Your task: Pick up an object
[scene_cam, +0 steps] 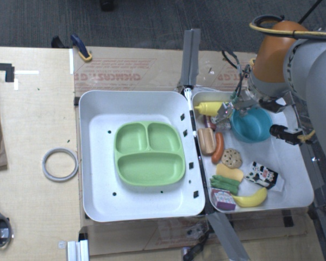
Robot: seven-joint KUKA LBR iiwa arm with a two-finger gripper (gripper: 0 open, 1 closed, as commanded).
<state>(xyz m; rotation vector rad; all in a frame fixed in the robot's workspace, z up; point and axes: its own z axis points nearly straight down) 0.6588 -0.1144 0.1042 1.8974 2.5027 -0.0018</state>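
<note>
Grey metal and an orange band mark the arm, which reaches down over the right bin, its claw low among the toy foods at the far end. From this slanted view I cannot tell whether the claw is spread or clenched, and nothing can be made out as gripped, so I judge the step in hand to be the approach or the settling onto a target, not the lift.

Candidate objects lie close around the claw. A yellow mustard bottle lies just beside it toward the divider, seemingly touching or nearly so. A blue bowl sits right against it on the arm's side. Nearer the camera from the claw are a hot dog bun and a sausage, then a cookie; farther along the same way come a cheese wedge, green beans, a banana and a cow-patterned carton. Well away from the claw, across the divider, the left bin holds a green divided plate.

Which item is meant is unclear; the bottle or the bowl rim seems likeliest. Next, the claw needs to close firmly on one item alone, then rise straight, without dragging the crowded neighbours. A rounded bottle could easily slip.
</note>
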